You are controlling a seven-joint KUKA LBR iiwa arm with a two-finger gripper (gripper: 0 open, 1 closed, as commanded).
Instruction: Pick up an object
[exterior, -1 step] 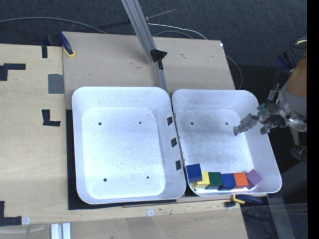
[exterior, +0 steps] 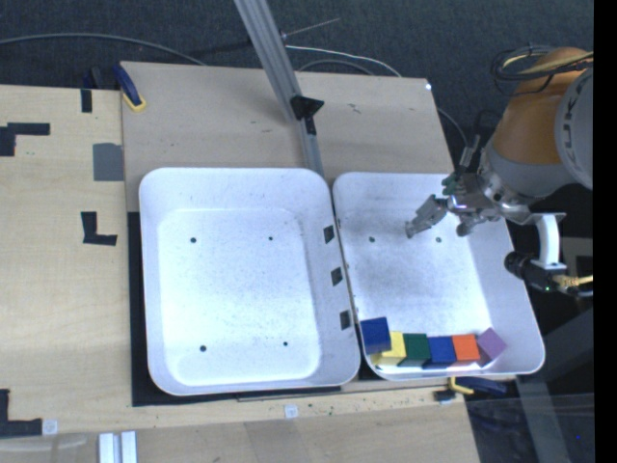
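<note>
**Arm hangs over the right bin, blocks lined up along its lower edge**

The wooden bench fills most of the frame, pale board with dark tape marks toward the left side and dark carpet beyond its upper edge. On it sit two shallow white bins side by side. The left bin takes up the centre of the frame. The right bin lies against it on the right, the two rims touching along a seam with small black clips.

The arm comes in from the upper right, its orange band showing above a grey wrist. The gripper sits over the upper part of the right bin, near the bin's right wall. Its two fingers stand apart, one reaching out to the left and the other shorter one toward the right, with nothing between them.

A grey metal pole slants from the top of the frame down to the seam between the bins.

The objects lie in a row along the lower edge of the right bin, well apart from the gripper. From left to right: a blue block resting on a yellow block, then a green block, a second blue block, an orange block and a purple block at the lower right corner. They sit just beside one another, apparently touching.
</note>
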